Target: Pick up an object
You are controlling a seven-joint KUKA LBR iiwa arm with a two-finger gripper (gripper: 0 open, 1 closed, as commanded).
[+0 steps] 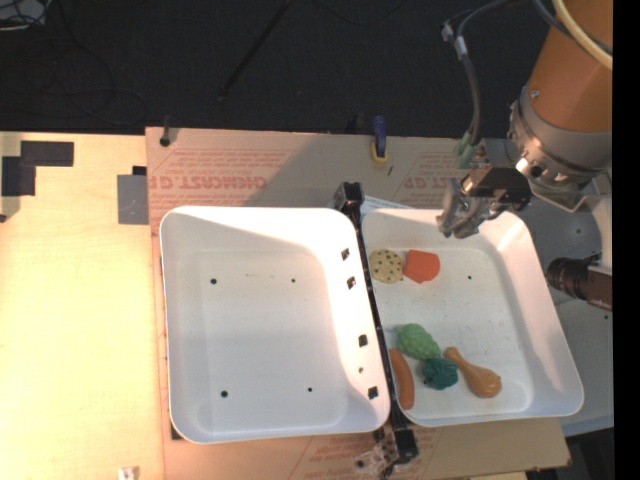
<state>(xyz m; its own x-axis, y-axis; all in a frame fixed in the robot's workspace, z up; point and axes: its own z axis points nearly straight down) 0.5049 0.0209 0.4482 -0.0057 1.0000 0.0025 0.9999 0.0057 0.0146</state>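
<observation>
The right bin (540, 298) holds several toy foods: a speckled cookie (386, 264), a red-orange piece (422, 266), a light green lumpy piece (418, 342), a dark teal piece (438, 373), an orange sausage (402, 379) and a brown drumstick (474, 372). My gripper (456, 224) hangs over the back edge of the right bin, up and to the right of the red-orange piece. Nothing shows between its fingers.
The left bin (200, 268) sits beside the right one, with a black clamp strip (362, 298) running between them. Cardboard (250, 168) lies under both bins. A pale wooden bench top (70, 318) extends to the left. Cables hang near the arm.
</observation>
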